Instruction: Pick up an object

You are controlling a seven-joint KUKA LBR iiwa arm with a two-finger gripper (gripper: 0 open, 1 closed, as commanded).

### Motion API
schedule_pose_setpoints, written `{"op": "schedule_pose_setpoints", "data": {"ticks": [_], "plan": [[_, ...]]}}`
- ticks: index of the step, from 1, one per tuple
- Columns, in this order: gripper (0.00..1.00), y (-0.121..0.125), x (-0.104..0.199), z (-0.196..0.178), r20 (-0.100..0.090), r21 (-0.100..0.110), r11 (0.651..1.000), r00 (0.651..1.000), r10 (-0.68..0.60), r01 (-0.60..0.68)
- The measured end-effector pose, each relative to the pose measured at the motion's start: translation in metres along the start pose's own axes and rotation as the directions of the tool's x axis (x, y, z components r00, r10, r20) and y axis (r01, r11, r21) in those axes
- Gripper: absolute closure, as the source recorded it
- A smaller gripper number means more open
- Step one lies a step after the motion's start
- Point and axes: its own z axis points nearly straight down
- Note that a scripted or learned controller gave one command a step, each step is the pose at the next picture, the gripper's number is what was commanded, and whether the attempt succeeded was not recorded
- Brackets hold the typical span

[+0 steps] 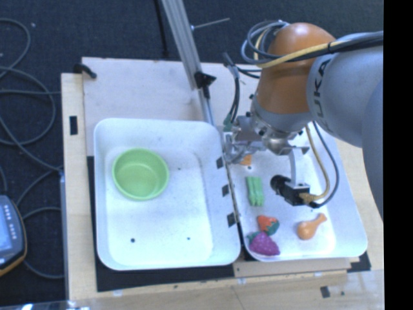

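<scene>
The gripper (242, 148) is being held at 11 o'clock over the right bin (342, 237), a green block (255, 190) at its 6 o'clock; its opening cannot be told.

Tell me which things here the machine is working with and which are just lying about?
Likely the job: tool, green block, red toy, purple grapes, orange pear.
Lying about: green bowl in the other bin, metal post, floor cables.

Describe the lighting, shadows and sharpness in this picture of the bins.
In the camera view, light is bright and even: the left bin looks washed out, the green bowl casts hardly any shadow, and the purple toy in the right bin looks soft.
</scene>
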Motion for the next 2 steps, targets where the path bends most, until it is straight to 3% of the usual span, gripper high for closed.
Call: {"op": "schedule_pose_setpoints", "data": {"ticks": [1,2], "plan": [[1.0,-0.0269,0.0522,0.0085,0.002,0.002,1.0,1.0,0.001,-0.001],[0.0,-0.0259,0.0497,0.0083,0.001,0.0,1.0,1.0,0.007,-0.007]]}}
